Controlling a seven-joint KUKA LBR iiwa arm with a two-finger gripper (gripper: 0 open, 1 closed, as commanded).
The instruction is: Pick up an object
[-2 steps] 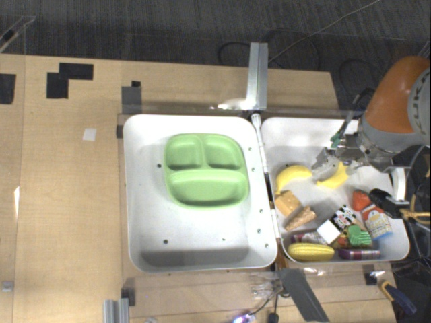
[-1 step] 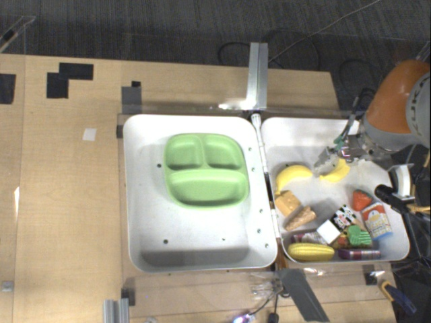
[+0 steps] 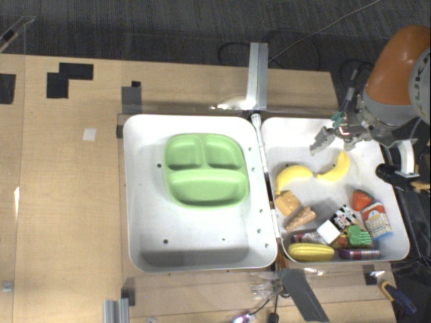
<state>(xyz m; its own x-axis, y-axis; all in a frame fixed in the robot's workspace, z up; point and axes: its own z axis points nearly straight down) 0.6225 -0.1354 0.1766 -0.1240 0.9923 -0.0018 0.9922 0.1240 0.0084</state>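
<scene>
Just below the gripper [image 3: 328,137], a yellow banana [image 3: 336,169].

Grey arm [image 3: 404,106], orange band, dark cables; slim grey fingers [image 3: 323,138], detail blurred.

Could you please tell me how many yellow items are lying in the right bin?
3: a lemon near the bin's middle, a banana just right of it, and a corn cob at the front edge. Clutter may hide more.

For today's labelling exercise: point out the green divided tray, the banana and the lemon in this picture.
green divided tray [image 3: 202,187]: camera view, floor of its large lower compartment.
banana [image 3: 339,168]: camera view, middle of its curved body.
lemon [image 3: 293,176]: camera view, centre of its yellow skin.
</scene>
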